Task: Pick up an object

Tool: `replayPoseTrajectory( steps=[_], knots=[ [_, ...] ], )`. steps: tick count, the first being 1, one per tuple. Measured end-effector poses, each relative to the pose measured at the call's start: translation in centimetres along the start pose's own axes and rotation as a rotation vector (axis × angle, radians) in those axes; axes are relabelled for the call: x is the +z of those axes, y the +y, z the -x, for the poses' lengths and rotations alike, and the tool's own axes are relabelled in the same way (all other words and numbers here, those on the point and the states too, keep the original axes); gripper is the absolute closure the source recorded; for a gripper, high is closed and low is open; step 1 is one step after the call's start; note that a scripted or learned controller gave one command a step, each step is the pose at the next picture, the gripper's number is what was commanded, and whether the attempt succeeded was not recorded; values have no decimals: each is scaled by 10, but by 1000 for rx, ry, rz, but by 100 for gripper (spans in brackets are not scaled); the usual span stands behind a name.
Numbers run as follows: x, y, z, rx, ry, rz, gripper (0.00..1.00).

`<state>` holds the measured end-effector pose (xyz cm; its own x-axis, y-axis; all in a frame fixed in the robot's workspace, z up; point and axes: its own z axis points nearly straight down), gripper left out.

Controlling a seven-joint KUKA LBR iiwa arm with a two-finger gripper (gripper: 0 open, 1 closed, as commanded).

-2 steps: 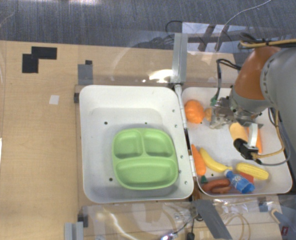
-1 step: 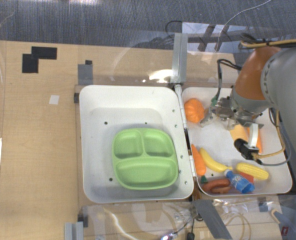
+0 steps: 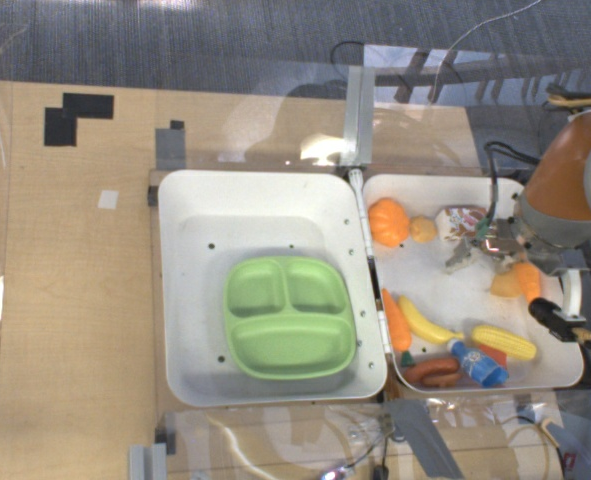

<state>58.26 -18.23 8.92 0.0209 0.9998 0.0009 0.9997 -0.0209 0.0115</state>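
Arm was parked over the right bin, nothing grabbed as far as I could see.

The gripper (image 3: 472, 251) sat low in the right bin (image 3: 565, 373) near the back; couldn't tell how it was set. Toys lay around it: a pumpkin (image 3: 388, 221), banana (image 3: 425, 324), corn cob (image 3: 504, 342), carrot (image 3: 399, 325), sausage (image 3: 434, 370), blue bottle (image 3: 480, 364). The left bin (image 3: 190, 268) had a green divided plate (image 3: 289, 316).
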Motion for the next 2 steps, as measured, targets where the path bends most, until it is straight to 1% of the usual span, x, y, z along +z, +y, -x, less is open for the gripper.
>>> replayPoseTrajectory(
  steps=[1,2],
  knots=[
    [3,55,4,187,2,-31,0],
    [-8,59,2,180,2,-19,100]
  ],
)
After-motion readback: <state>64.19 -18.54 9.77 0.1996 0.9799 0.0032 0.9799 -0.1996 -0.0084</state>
